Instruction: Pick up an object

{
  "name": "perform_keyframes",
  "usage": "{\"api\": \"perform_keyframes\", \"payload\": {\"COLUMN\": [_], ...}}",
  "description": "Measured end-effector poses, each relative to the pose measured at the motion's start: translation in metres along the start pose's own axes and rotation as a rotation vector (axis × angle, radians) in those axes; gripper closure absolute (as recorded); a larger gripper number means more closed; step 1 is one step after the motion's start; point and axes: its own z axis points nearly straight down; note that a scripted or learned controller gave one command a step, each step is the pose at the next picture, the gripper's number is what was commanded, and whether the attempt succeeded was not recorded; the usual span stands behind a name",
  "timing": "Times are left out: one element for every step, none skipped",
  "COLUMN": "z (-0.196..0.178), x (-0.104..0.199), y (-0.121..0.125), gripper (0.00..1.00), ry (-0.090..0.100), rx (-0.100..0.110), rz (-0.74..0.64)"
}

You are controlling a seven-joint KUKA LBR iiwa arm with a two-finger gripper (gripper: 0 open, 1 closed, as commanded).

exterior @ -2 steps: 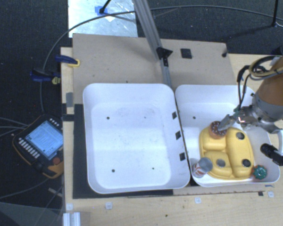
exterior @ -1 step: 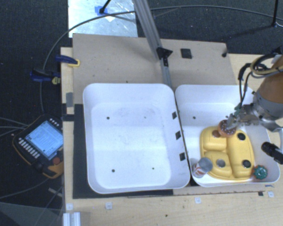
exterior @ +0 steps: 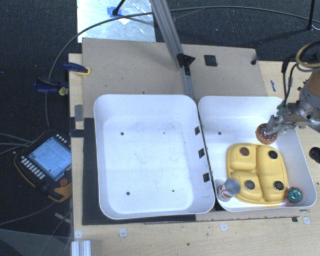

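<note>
The claw sits directly over a small brown round object in the right bin, above the yellow tray; its grip state cannot be told.

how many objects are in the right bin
4: a yellow block in the middle, a brown round piece at the gripper, a grey cup front-left, a teal ball front-right.

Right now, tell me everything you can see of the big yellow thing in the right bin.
The yellow moulded piece looks like smooth plastic, squarish with rounded corners, formed of four raised lobes, each with a dark round spot on top. It lies flat in the near half of the right bin. A small grey-topped object sits against its near left corner and a teal ball at its near right corner. The gripper is beyond it, apart.
</note>
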Motion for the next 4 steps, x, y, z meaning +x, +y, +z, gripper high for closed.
{"api": "perform_keyframes", "payload": {"z": [-0.046, -0.075, -0.065, -0.068], "x": [0.002, 0.002, 0.063, 0.119], "y": [-0.004, -0.003, -0.002, 0.0], "gripper": [1.0, 1.0, 1.0, 1.0], "ry": [0.001, 0.001, 0.004, 0.004], "rx": [0.001, 0.003, 0.007, 0.006], "rz": [0.0, 0.0, -0.004, -0.005]}}
